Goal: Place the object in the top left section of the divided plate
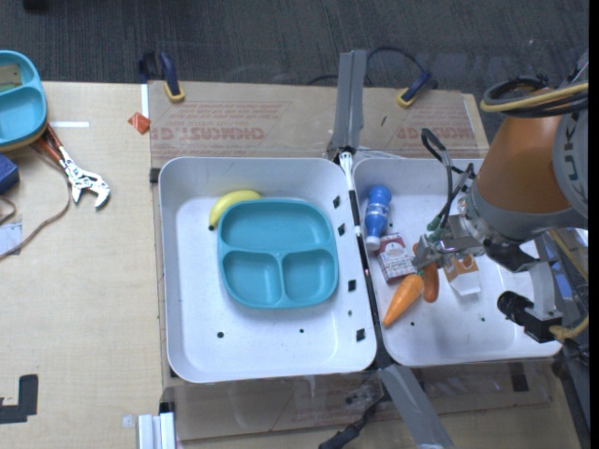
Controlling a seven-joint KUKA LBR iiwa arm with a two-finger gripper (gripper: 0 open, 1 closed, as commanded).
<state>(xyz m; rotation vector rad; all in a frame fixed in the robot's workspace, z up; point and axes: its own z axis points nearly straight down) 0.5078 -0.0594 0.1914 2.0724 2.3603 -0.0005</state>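
Note:
A teal divided plate (277, 251) lies in the left bin (187, 325), with one wide section at the back and two small ones at the front. All its sections are bare. My gripper (431, 253) is low in the right bin (487, 340), just above a toy carrot (402, 300) and a short reddish-orange sausage (430, 287). A small red and white box (393, 257) lies right beside it on the left. I see nothing lifted off the bin floor.
A yellow banana (229, 202) rests against the plate's back left rim. A blue bottle (376, 210), a white block (465, 287) and an orange packet (461, 267) lie in the right bin. A wrench (82, 183) and a teal dish (19, 101) sit far left on the bench.

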